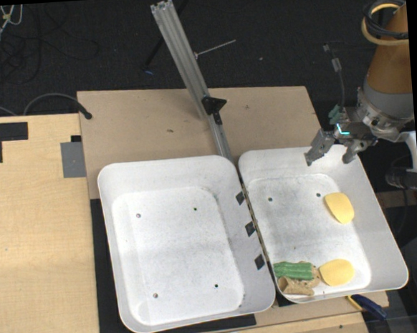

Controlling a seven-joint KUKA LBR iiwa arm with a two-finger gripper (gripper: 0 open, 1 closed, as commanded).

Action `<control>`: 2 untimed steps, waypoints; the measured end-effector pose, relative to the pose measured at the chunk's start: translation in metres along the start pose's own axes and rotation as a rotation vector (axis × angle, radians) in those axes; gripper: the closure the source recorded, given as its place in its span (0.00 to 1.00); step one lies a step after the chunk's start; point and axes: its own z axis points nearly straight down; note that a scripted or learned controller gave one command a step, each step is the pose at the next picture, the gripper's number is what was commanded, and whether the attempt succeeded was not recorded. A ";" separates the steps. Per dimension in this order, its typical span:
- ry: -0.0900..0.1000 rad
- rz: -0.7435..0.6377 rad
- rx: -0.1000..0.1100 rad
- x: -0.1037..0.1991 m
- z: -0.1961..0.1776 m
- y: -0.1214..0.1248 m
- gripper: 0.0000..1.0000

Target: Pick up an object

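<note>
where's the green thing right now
The green object lies at the near edge of the right bin, touching a tan object, left of a yellow piece.

Camera: single, fixed, mounted above the tabletop (pixel 190 120). Facing: downward at a slant, so the far edge sits toward the top of the frame and the near edge at the bottom. Range: middling; both bins fit whole, the left bin (pixel 116 184) at centre-left, the right bin (pixel 373 207) at centre-right, with dark floor and cables beyond the far edge. Framing: a slanted metal rail (pixel 186 70) runs in from the top centre toward the seam between the bins. The arm (pixel 391 69) enters at the upper right, its upper part cut by the frame.
</note>
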 end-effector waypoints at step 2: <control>0.000 -0.002 0.000 0.006 0.043 0.003 0.00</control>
